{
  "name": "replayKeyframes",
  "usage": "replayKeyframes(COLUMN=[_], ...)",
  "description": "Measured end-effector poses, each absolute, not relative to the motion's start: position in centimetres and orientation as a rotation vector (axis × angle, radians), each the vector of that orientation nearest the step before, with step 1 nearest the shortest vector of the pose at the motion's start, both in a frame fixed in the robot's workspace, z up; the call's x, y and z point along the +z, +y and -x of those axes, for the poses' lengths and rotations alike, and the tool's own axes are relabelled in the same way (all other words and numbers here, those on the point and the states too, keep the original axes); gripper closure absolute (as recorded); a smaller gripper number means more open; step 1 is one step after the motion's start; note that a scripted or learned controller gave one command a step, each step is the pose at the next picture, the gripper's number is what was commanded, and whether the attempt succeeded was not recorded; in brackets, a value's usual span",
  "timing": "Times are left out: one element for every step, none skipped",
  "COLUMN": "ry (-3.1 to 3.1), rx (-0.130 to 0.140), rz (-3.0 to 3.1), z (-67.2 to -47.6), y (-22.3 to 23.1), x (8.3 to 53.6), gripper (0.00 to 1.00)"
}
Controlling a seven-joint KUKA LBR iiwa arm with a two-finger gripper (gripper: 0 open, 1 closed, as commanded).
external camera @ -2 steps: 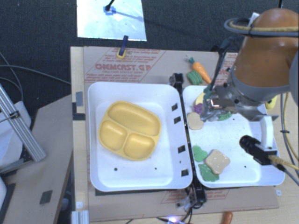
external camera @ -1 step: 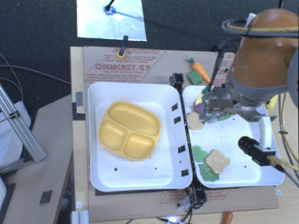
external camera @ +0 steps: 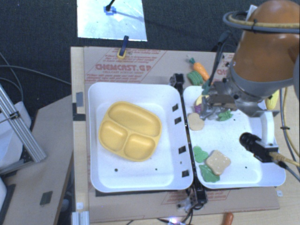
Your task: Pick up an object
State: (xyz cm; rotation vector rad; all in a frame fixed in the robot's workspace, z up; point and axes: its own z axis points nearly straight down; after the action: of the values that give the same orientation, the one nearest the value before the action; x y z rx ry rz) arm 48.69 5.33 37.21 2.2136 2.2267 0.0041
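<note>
Hovering over right bin point(external camera: 262, 172): end effector point(external camera: 211, 108); grip state unclear; carrot point(external camera: 200, 70) long axis diagonal.

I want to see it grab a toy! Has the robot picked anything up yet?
Not yet, as far as I can see. The end effector is down in the right bin, near the top, among some small toys. The bread slice and the round cookie lie loose. Lifting something out is left.
</note>
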Motion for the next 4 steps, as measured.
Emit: replayKeyframes(ry=[2.227,2.226,2.217,2.228], rx=[0.008,0.008,0.008,-0.006], rz=[-2.212,-2.213,-2.220,-2.220], z=[-48.7,-48.7,-48.7,-48.6], y=[6.9,8.9,5.9,8.3], x=[40.6,44.1,47.8,38.3], gripper=[1.00,1.00,1.00,1.00])
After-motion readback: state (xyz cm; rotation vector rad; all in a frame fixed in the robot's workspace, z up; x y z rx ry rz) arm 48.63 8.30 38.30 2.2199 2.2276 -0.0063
